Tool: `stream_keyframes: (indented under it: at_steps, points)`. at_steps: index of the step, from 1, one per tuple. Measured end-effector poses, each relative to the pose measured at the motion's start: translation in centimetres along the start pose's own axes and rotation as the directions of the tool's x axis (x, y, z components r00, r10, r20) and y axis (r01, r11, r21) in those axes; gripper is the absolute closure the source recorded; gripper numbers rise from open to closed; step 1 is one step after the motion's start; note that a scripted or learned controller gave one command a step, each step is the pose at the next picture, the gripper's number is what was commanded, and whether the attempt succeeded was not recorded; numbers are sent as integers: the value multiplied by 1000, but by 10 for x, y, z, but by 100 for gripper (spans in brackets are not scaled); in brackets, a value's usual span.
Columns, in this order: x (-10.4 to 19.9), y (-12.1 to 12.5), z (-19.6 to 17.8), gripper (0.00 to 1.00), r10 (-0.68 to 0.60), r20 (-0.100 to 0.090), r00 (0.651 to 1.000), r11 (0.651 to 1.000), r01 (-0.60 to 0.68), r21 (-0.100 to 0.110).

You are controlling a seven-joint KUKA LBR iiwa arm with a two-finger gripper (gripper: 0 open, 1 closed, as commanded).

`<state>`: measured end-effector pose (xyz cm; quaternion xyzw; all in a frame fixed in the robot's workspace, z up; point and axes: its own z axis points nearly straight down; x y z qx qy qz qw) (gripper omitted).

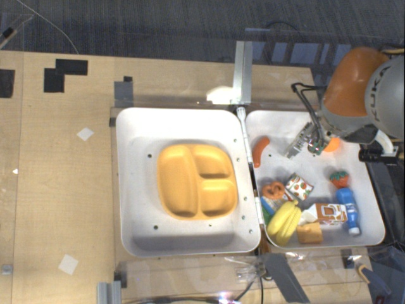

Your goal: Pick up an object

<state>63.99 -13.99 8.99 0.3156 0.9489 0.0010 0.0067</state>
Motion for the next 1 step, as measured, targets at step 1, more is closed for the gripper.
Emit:
stream_keyframes:
  at_steps: [1]
  points:
    - [1, 1, 2, 0, -2, -2, 1000, 1000, 2, 1]
